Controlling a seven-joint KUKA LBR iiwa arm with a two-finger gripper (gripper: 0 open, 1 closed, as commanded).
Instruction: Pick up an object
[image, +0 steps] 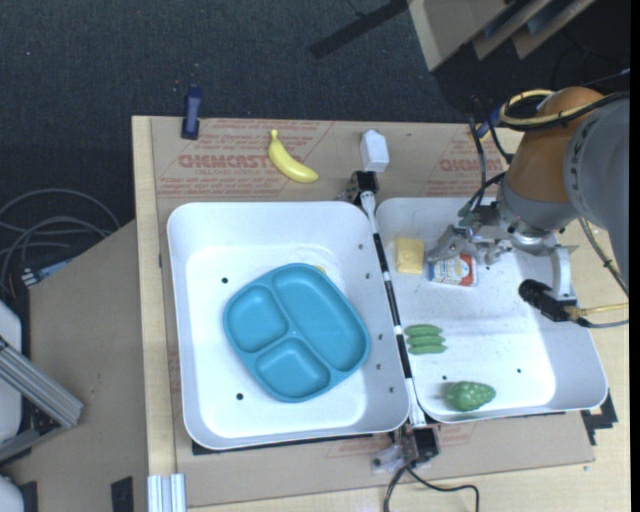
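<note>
My gripper (468, 240) hangs over the back of the right bin (560, 375), at the end of the grey arm with its orange band (545, 160). Just below and left of it lies a small white carton (452, 270) with red and blue print; the gripper is at or touching its upper right corner. A yellow block (409, 255) sits left of the carton. Nearer the front lie a green pea pod (424, 338) and a green leafy lump (468, 395).
The left bin (200, 250) holds a blue divided plate (295, 330). Behind the bins, a yellow banana (290, 160), a white clip (374, 150) and a small blue item (192, 112) rest on the cardboard bench. A black cable connector (545, 298) dangles over the right bin.
</note>
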